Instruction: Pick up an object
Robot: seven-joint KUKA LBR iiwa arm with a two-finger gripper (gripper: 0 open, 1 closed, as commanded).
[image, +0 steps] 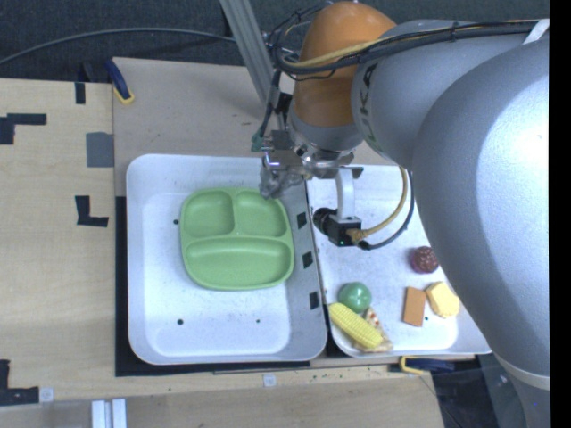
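Observation:
A green divided plate (236, 239) lies in the left bin (152, 328). My gripper (274, 183) hangs over the plate's far right corner, close to the ridge between the two bins. In the right bin (446, 339) lie a corn cob (358, 325), a green round fruit (355, 295), an orange block (414, 307), a yellow piece (442, 300) and a dark red ball (425, 259). The grey arm with its orange band (339, 69) covers the back of the right bin.
A slanted metal bar (245, 34) rises behind the bins. Black tape marks (85, 210) and a blue and yellow clip (120, 83) lie on the wooden bench to the left. A black cable fitting (335, 227) hangs beside the gripper.

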